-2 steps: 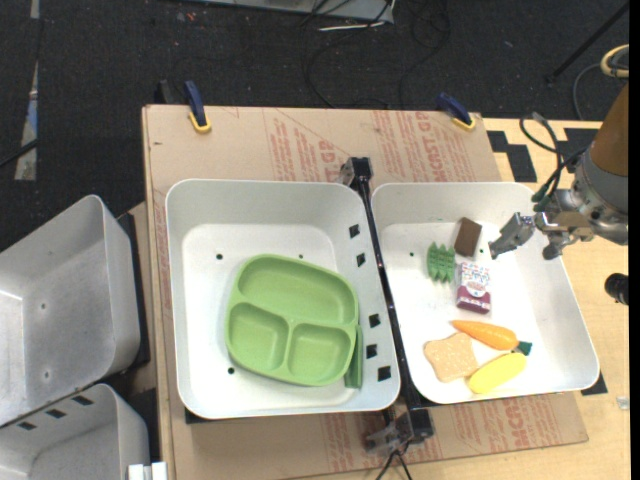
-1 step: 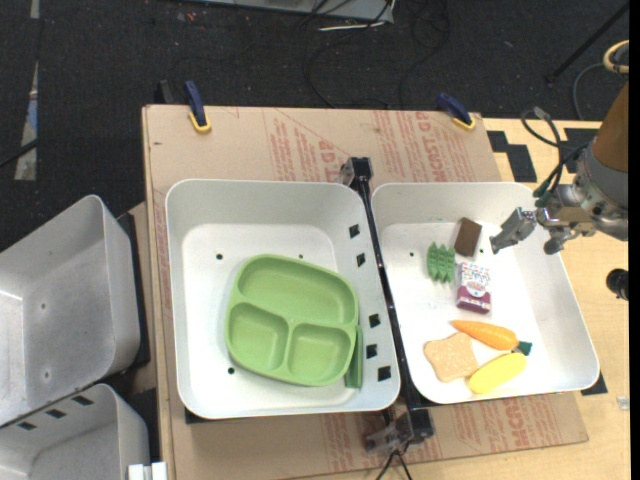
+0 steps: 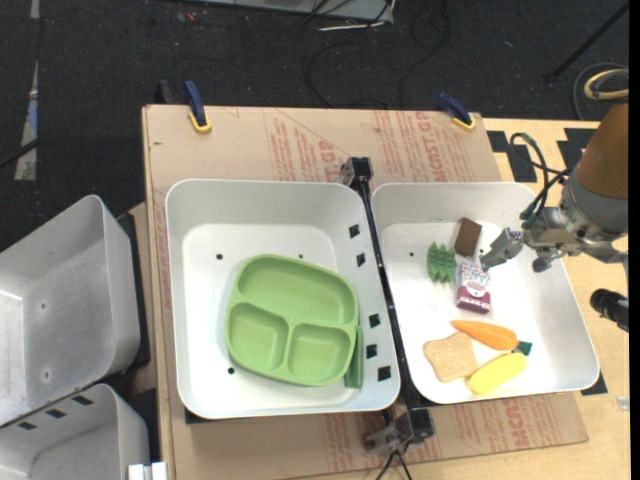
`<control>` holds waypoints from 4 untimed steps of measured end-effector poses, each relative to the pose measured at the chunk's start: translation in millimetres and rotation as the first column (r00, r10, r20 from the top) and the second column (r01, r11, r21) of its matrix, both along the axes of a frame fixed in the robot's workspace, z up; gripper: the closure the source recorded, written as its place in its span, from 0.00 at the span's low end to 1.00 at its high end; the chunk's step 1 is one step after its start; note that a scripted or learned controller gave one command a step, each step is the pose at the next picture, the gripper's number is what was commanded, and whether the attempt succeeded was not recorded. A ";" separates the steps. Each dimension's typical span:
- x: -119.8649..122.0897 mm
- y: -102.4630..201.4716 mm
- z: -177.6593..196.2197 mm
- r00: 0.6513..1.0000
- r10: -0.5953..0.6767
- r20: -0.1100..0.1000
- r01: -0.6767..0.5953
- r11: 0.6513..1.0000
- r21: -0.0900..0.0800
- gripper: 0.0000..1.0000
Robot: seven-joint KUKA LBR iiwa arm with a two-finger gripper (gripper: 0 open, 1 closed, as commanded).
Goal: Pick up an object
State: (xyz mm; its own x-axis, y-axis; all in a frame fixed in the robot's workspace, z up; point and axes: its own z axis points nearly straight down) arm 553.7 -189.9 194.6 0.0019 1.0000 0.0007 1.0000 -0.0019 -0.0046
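Two white bins are seen side by side on a cardboard-covered bench. The left bin is largely taken up by a green tray with three compartments, laid slightly askew toward the near right corner; bare floor is left along the far and left walls.

In the right bin the objects are gathered in the left half. The arm is entered from the right edge, and its gripper is held over the far middle of that bin, pointed toward the left. Whether anything is gripped, or how far the jaws are parted, cannot be told.

Near the front edge a yellow piece is laid with its long axis running from near left to far right. Just beside it, to the left, a slice of bread is laid flat. Just behind these a carrot is laid nearly crosswise, its green top pointed toward the right wall. Farther back a purple packet is set with its long axis running front to back. A green comb-like piece is placed to its left, and a brown block is stood behind it, just beside the gripper. The right half of this bin's floor is left open up to the right wall.
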 end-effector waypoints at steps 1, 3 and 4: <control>-1.1 2.4 -42.9 1.000 0.001 0.001 -0.001 1.000 0.000 0.00; -0.4 3.0 -83.1 1.000 0.001 0.006 -0.001 1.000 -0.001 1.00; -0.7 1.6 -40.9 1.000 0.003 0.008 -0.003 1.000 -0.002 1.00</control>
State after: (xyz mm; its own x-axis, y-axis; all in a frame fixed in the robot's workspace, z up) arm 553.0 -188.4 153.6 -0.0011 1.0000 -0.0015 1.0000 0.0011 0.0038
